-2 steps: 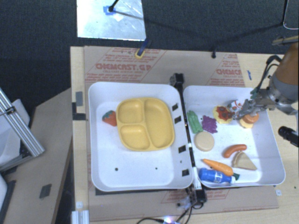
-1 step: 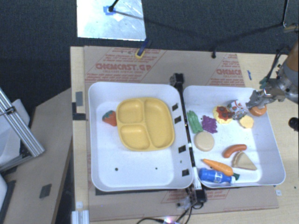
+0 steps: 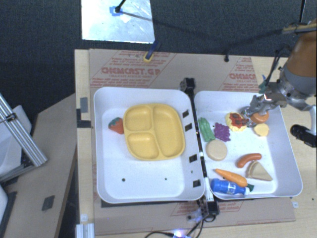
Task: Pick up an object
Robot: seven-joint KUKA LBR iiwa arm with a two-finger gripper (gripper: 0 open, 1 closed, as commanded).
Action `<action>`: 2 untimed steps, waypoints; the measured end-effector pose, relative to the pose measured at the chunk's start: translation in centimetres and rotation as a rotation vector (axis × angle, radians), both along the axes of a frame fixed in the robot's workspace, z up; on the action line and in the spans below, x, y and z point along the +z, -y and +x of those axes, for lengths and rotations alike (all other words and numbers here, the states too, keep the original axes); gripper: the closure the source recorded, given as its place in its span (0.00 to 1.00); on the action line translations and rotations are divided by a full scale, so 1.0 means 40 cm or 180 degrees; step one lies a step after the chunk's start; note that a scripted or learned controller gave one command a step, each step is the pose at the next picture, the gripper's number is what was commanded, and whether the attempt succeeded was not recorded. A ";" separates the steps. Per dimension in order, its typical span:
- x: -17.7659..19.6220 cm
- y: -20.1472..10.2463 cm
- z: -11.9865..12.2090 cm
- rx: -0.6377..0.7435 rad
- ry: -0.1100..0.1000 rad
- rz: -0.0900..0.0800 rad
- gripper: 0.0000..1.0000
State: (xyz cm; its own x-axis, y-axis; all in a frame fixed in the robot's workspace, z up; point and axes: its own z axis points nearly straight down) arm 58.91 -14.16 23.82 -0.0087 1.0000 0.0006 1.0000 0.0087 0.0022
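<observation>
You're at the approach step: the gripper (image 3: 253,108) hovers by the pizza (image 3: 237,121), finger state I cannot tell, and must descend next.

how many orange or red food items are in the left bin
1: a strawberry on the left bin floor, just left of the yellow divided plate. More could be hidden under the plate.

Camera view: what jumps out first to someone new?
The big yellow divided plate in the left bin, with a strawberry touching its left edge. Next, the scatter of toy food in the right bin: green pickle, purple grapes, carrot, sausage, blue bottle. The gripper sits over that bin's upper right, beside a small pizza.
</observation>
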 end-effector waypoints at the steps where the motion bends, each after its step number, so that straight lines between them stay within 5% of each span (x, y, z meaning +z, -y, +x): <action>1: -0.014 -0.157 -0.022 0.0003 -0.0005 0.0003 1.00; 2: -0.043 -0.297 -0.024 0.0004 -0.0005 0.0006 1.00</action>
State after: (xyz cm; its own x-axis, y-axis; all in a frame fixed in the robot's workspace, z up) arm 57.95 -2.29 22.12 -0.0099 0.9999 0.0025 1.0000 0.0099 0.0005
